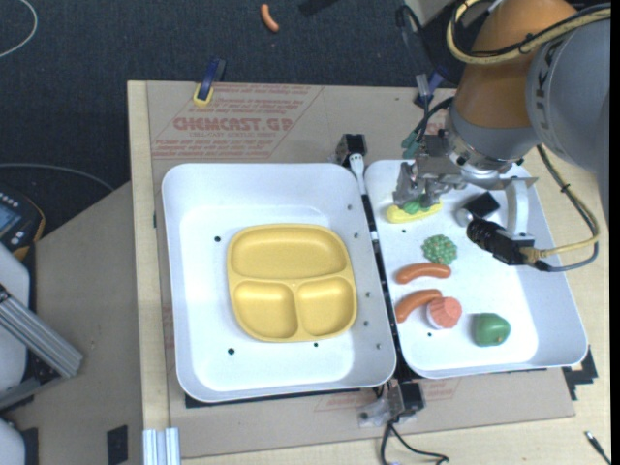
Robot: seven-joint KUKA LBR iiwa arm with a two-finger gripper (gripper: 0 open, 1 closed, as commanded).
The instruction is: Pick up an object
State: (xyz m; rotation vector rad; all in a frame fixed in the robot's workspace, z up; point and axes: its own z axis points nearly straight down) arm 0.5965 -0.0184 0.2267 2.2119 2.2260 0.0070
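Apparently mid-attempt: two-finger gripper (417, 200) down over flat yellow plastic piece with green bit (414, 211) at right white bin's (557, 342) far-left corner. Grip state undeterminable; lift remains undone.

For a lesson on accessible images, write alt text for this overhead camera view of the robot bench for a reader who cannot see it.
A grey robot arm's gripper is lowered over a yellow toy banana at the back of the right white bin, which also holds broccoli, two sausages, a tomato slice and a green pepper. The left bin holds a yellow divided plate.
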